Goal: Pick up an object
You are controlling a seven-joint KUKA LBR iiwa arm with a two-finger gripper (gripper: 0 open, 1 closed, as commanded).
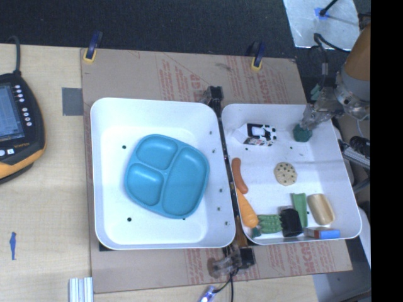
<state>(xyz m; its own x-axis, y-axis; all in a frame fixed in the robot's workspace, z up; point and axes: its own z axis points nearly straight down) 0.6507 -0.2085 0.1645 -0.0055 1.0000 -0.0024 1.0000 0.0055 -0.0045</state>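
My gripper (312,119) hangs over the far right corner of the right bin (327,162), its tip right above a small teal object (302,133) that lies on the bin floor. Whether it touches the teal object I cannot tell. Also in this bin are a black-and-white toy (259,134), a round cookie (286,173), a red sausage (238,175), an orange carrot (248,211), a green block (269,224), a black piece (290,221), a green stick (299,205), a tan bread roll (320,209) and a blue pen (327,234).
The left bin (113,222) holds a blue divided plate (167,176). A teach pendant (16,121) lies on the bench at the far left. Clamps (92,46) (255,54) pin the cardboard sheet at the back.
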